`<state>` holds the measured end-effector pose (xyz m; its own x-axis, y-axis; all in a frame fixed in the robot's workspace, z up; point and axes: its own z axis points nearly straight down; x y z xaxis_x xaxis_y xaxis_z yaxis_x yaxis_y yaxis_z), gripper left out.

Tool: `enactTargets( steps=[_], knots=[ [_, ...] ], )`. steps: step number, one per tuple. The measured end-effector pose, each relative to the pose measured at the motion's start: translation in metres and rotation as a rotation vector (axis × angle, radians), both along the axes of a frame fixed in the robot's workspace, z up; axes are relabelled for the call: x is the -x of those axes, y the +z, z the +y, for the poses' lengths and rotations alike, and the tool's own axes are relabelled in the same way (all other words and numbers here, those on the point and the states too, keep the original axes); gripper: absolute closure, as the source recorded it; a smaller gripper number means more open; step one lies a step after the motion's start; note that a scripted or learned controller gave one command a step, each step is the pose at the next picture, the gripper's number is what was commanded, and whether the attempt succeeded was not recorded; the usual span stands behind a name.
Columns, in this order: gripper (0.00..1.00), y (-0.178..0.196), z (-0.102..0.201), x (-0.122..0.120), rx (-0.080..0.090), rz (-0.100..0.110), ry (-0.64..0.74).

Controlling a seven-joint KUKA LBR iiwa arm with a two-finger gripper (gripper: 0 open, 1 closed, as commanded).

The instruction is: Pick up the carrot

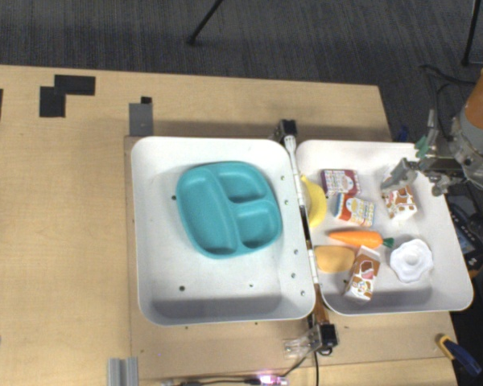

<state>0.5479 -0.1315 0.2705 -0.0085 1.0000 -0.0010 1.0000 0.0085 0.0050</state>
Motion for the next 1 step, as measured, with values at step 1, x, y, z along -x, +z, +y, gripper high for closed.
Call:
enactTargets(
  steps=[1],
  knots=[
    [0.00,-0.0881,0.0524,0.0613,-0.002,0.008,0.116]
  ],
)
